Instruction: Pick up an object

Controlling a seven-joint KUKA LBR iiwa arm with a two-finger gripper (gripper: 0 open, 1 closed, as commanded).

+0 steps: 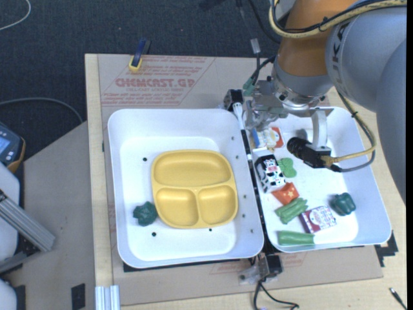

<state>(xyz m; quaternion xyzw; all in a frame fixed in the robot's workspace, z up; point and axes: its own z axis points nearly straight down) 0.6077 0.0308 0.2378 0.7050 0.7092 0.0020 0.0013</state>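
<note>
The table [168, 82] carries two white bins side by side, and the divider between them serves as the landmark. The left bin [129, 128] holds a yellow sectioned tray [193, 187] lying against the divider's left side, with a dark green toy [144, 214] further left of it, near that bin's front corner. The right bin [368, 192] holds the loose pieces.

The arm [316, 31] comes in over the right bin's far end and sets the gripper [261, 123] low, just right of the divider at its far end. Whether it is wide or narrow I cannot tell; nothing shows held in it.

The relation that matters: the nearest pickable thing, a small red and white packet [273, 136], lies just beside the gripper on the side away from the divider and slightly toward the front. I judge a short shift that way would centre it.

Further toward the front, close along the divider, sit a black and white cube [269, 171], then a red piece [285, 192], a green pod [292, 209] lying aslant, and a green bean [295, 238]. Well away from the divider are a maroon packet [319, 218] and a dark green pepper [342, 203].
</note>
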